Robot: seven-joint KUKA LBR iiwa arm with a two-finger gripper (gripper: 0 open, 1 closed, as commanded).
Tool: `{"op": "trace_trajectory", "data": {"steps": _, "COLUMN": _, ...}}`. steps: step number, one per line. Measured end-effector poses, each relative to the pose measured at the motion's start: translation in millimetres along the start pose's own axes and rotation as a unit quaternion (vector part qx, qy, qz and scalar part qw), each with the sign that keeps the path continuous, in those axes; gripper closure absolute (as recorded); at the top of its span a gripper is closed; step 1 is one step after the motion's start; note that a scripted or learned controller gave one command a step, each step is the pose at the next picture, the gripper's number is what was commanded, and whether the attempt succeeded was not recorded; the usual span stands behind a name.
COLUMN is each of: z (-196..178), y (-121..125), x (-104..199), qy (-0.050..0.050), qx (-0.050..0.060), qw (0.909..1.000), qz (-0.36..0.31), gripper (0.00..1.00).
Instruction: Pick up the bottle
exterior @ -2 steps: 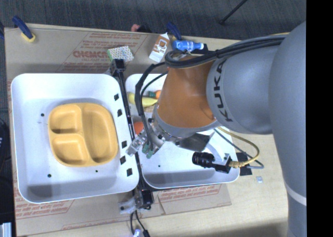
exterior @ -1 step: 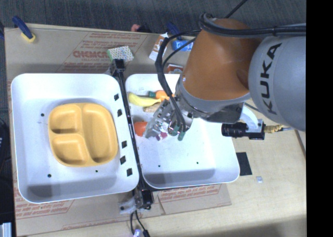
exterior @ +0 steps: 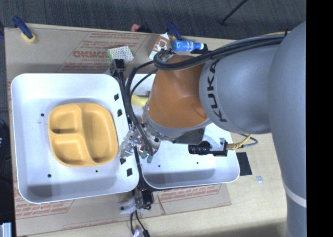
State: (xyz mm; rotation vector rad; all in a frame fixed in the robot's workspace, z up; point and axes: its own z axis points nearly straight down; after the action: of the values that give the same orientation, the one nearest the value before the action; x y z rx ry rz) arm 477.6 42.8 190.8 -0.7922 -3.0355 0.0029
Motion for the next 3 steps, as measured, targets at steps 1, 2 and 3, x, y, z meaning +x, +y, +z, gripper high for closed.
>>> {"op": "trace_trajectory", "data": {"steps": 1, "z": -1, "y": 13, "x": 9, "qy": 0.0, "qx": 0.0, "qw": 0.9845, "qz": -0.175, "gripper": 1.0}}
{"op": "trace_trajectory", "data": {"steps": 2, "z": -28, "y": -2, "x": -1, "qy": -0.003, "qx": -0.001, "qw": 0.95, "qz": -0.312, "gripper": 1.0}}
{"op": "trace_trajectory", "data": {"steps": 3, "z": -66, "y": -10, "x": -9, "qy": -0.003, "qx": 0.0, "qw": 0.8585, "qz": -0.513, "gripper": 1.0}}
